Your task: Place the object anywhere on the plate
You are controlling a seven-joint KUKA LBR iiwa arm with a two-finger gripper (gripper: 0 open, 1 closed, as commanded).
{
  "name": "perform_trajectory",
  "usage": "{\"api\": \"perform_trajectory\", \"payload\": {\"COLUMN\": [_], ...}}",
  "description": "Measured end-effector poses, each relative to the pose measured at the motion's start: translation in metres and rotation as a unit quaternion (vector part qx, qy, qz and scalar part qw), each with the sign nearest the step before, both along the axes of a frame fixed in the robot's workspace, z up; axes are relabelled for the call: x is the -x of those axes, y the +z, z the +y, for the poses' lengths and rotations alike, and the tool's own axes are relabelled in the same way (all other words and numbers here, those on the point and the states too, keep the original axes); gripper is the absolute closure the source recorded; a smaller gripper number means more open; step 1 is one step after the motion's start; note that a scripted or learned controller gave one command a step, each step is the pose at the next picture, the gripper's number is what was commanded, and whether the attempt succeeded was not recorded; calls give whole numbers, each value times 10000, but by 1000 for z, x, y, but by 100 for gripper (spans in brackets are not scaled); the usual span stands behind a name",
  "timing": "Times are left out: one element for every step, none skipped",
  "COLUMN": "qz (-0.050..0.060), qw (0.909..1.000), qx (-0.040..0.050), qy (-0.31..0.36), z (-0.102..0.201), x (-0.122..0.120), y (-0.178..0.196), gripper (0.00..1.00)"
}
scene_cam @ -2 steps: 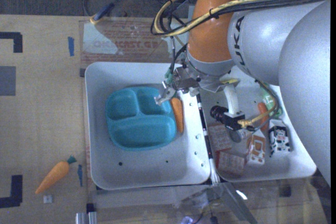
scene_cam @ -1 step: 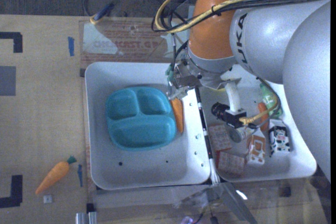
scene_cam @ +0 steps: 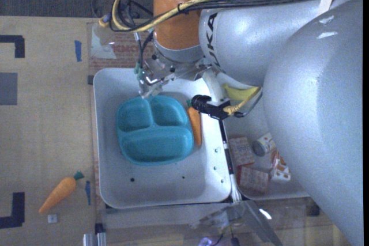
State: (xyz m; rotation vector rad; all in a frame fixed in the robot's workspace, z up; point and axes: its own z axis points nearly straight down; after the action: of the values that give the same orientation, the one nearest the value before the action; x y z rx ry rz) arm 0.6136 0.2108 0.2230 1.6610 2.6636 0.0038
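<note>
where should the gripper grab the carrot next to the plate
Grip the carrot across its thick middle, coming straight down. It lies flat in the bin, long axis running up-down in the view, tight against the plate's right edge, so fingers probably fit best closing across its width, one slipping between carrot and plate. The gripper hangs over the plate's top edge.

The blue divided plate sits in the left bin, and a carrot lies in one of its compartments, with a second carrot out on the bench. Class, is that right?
One detail is wrong. In the camera view, the carrot lies in the left bin beside the blue divided plate, against its right edge, not in a compartment. The plate does sit in that bin, and a second carrot lies out on the bench.
</note>
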Motion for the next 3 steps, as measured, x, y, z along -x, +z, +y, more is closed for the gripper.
{"api": "perform_trajectory", "payload": {"qz": [17, 5, 9], "qw": [10000, 10000, 10000], "qx": [3, -1, 4], "qy": [-74, -89, -54], "z": [-27, -28, -96], "x": [80, 79, 109], "y": [-27, -17, 94], "gripper": [100, 100, 100]}}
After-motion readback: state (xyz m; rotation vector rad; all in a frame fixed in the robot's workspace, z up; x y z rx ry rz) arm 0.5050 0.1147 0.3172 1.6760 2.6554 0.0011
